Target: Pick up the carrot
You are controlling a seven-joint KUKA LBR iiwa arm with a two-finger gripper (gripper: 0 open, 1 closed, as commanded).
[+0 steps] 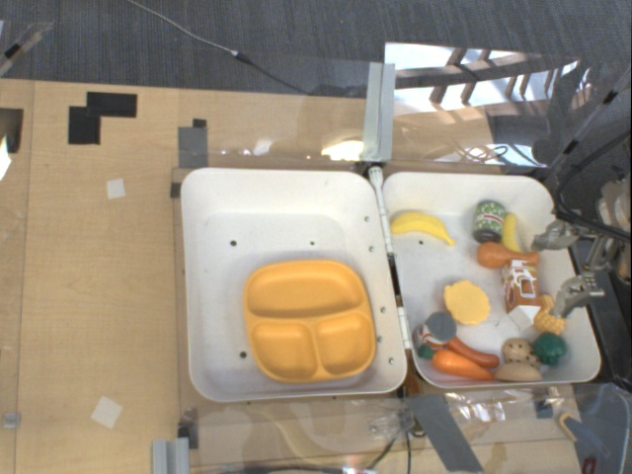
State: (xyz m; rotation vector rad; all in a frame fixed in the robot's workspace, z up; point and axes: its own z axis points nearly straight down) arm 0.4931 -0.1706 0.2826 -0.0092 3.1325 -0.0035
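Your bench and what sits on it

You see a wooden bench (pixel 89 294) carrying two white bins side by side: the left bin (pixel 212 225) at nine o'clock of the right bin (pixel 563 363), rims touching.

At the right edge of the scene you see the tool (pixel 570 263): two short metal fingers (pixel 550 236) in pale grey with a dull shine, each ending in a blunt, slightly angled tip. You can make out darker joints where each finger meets its base. Behind them sits a blocky body in dark grey and black, partly blurred. Above that, toward the far right, dark curved parts of the arm (pixel 592 126) show, with thin black cables looping beside them. You cannot read any markings or screws at this sharpness.
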